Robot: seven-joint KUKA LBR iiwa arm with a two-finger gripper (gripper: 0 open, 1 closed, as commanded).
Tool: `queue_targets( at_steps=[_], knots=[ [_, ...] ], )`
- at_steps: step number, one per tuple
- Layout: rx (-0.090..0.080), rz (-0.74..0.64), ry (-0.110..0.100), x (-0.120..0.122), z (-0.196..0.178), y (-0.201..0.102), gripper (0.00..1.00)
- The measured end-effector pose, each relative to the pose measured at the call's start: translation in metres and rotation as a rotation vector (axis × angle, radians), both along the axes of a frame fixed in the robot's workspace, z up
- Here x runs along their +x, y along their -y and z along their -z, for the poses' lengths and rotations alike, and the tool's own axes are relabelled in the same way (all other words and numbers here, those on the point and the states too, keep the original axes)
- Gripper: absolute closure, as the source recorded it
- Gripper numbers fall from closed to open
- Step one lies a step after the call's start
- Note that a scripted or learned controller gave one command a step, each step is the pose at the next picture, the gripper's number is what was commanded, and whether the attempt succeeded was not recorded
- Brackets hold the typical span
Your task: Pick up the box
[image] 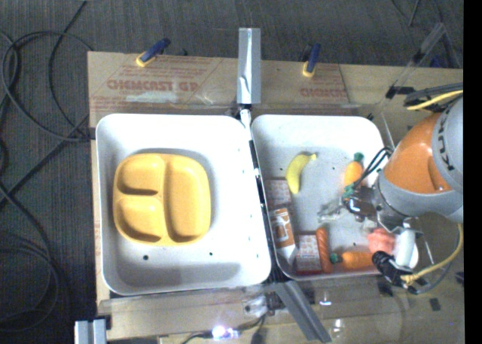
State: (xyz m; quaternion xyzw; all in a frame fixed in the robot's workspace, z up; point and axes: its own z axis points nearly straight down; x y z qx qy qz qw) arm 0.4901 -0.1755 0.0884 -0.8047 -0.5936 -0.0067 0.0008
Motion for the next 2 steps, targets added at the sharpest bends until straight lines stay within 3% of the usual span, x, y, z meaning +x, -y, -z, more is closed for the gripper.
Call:
queue_targets(
  at_steps=[1,2],
  knots=[
    [-0.013,0.137,-0.017,0.087,-0.109,-0.049,0.0],
    [-0.012,0.072,-0.018,-0.007,-0.167,0.039,0.0]
  ],
)
